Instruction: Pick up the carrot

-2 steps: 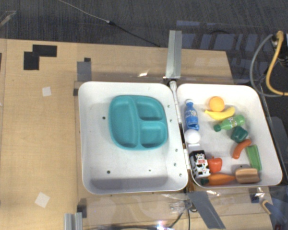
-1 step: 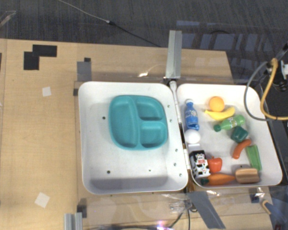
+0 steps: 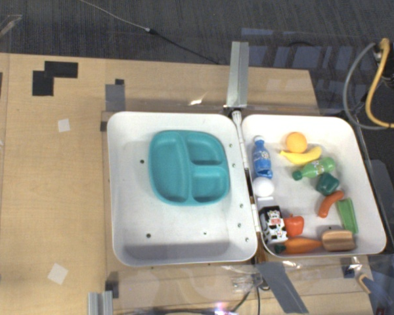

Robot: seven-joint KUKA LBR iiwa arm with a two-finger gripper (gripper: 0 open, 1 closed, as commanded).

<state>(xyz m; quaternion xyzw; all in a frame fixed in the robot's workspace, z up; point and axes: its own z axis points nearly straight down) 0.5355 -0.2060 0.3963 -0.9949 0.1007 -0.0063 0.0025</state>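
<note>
The carrot is a long orange piece lying flat along the front wall of the right bin. Its tip points left toward a small black and white carton. A small red tomato-like piece sits just behind it, and a brown bread loaf lies touching or nearly touching its right end.
The right bin also holds a blue bottle, a white ball, an orange, a banana, green items, a red sausage and a cucumber. A teal divided tray lies in the left bin.
</note>
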